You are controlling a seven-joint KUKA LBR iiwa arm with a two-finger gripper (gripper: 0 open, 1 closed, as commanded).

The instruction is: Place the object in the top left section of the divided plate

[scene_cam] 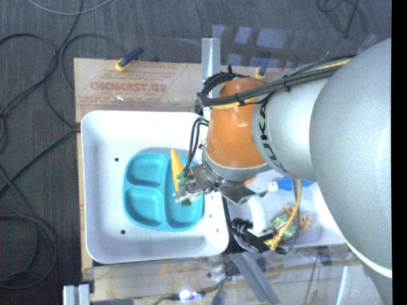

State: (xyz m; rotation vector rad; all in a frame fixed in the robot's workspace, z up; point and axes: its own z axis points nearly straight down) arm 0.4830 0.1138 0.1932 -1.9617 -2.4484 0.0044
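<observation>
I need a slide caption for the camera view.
Gripper over the blue divided plate in the left white bin.

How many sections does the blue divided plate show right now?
3. On the turquoise plastic divided plate in the left white bin: one upper-left, one lower-left, one along the right, partly under the gripper. More may be hidden beneath the arm.

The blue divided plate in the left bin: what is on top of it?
On the divided plate, an orange carrot-like piece lies at its upper right edge, beside the gripper. The two left sections look bare. The arm covers the plate's right part, so what lies there is hidden.
</observation>
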